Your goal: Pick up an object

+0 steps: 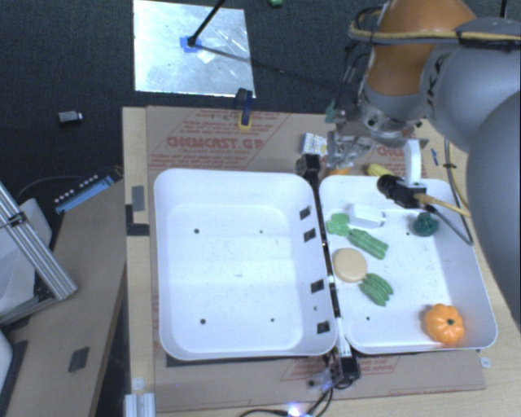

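Orange pumpkin (444,323) | right bin (407,338), near-right corner | likely light, rigid, smooth-ribbed; grasp across its middle | gripper (348,151) over far rim, finger state: cannot tell

- the arm (456,73) is cut off by the top and right edges, so its base and most of its length lie outside the frame.
- the gripper (348,155) sits under the wrist among cables and metal parts; how its fingers stand cannot be told.
- a yellow object (377,170) at the right bin's (472,285) far rim is partly covered by a black piece, and its shape is unclear.
- the printing on the cardboard sheet (207,138) is faint and partly hidden by the left bin (175,326).
- a metal frame (28,252) at the left is cut off by the edge.
- a small green thing (275,2) at the top edge is cut off, too small to name.
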Controlling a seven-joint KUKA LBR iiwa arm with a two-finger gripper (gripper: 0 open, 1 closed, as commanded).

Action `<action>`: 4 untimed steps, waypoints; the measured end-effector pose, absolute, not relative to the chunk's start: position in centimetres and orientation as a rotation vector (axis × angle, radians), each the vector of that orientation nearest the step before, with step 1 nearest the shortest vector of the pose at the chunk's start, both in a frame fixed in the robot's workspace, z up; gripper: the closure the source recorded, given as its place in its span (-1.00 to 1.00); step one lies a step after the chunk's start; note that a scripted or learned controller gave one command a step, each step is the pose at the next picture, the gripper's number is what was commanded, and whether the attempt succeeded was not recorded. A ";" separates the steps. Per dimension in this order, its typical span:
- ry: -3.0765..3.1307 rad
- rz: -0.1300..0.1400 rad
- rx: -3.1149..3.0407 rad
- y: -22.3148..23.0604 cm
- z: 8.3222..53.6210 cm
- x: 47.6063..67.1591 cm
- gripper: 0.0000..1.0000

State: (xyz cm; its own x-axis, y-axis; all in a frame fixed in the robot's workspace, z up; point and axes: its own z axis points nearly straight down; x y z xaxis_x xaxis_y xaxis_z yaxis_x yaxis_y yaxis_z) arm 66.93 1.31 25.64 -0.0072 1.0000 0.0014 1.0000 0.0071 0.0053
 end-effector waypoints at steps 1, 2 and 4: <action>2.219 0.018 2.208 0.1 38.3 64.6 1.00; 2.224 0.010 2.211 -0.1 46.5 61.3 1.00; 2.229 0.004 2.213 3.9 53.0 51.5 1.00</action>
State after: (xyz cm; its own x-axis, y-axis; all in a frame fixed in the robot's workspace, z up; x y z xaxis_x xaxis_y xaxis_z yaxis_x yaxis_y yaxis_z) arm 51.53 3.92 53.00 -0.0071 1.0000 0.0017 1.0000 0.0071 0.0022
